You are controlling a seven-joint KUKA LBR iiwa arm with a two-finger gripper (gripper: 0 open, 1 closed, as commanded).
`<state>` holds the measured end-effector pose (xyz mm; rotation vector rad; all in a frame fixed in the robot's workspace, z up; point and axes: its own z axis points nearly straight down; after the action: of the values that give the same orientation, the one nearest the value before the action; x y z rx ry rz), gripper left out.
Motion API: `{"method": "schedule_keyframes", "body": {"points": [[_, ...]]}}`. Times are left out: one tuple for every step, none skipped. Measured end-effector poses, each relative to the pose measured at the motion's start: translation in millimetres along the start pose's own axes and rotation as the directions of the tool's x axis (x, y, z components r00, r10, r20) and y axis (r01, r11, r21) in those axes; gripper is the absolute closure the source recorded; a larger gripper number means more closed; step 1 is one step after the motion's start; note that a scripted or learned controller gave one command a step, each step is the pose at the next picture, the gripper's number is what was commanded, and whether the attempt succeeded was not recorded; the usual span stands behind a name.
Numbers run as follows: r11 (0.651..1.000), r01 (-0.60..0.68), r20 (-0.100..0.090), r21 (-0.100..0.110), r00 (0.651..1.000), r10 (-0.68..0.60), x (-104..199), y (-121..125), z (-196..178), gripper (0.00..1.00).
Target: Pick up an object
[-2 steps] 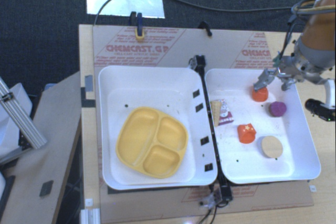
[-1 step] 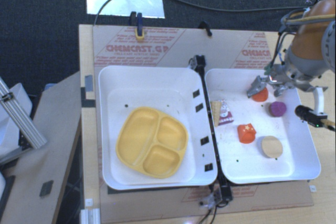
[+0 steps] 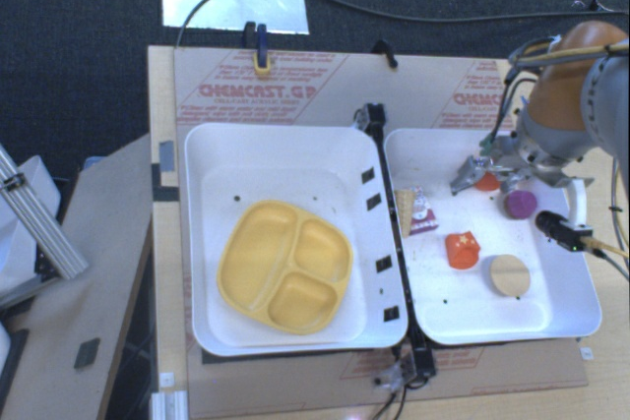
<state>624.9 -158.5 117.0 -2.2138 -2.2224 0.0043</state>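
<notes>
My gripper (image 3: 486,176) is low over the far part of the right bin (image 3: 566,315). It is open, one grey finger (image 3: 463,179) on the left. A small orange piece (image 3: 488,181) lies on the bin floor between the fingers. A purple lump (image 3: 520,204) sits just to the right, close to the gripper. Nearer the front lie a red-orange block (image 3: 462,249) and a round tan disc (image 3: 510,275). By the bin's left wall lies a cone-shaped packet (image 3: 414,210).
The left bin (image 3: 212,162) holds a yellow divided plate (image 3: 285,266). A black divider with clips (image 3: 387,231) runs between the bins. The arm (image 3: 571,93) reaches in from the right above the bin's far corner.
</notes>
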Motion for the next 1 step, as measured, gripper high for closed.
{"method": "schedule_keyframes", "body": {"points": [[1.000,-0.001,0.000,0.000,1.000,0.001,0.5,0.1,37.6,0.00]]}}
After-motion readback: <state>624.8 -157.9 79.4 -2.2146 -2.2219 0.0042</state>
